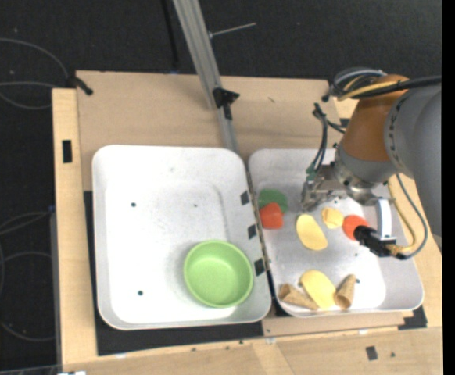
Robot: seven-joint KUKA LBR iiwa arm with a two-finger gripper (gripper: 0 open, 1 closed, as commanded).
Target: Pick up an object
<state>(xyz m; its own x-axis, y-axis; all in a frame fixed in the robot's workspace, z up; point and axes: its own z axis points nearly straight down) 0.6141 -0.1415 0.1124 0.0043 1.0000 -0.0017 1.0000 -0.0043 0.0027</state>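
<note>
My gripper (319,195) hangs low over the right bin (286,166), near its middle. Just below and left of it lies a pale yellow oval piece (311,232). A small yellow piece (333,218) and an orange-red piece (353,225) lie close to its right. At the bin's left wall sit a green piece (272,198) and an orange-red piece (271,217). Nothing shows between the fingers.
A green bowl (218,273) sits in the left bin (134,178) at its front right. Along the right bin's front edge lie a yellow piece (317,287) and two tan cone-like pieces (295,295) (345,291). A metal pole (200,49) slants up behind the bins.
</note>
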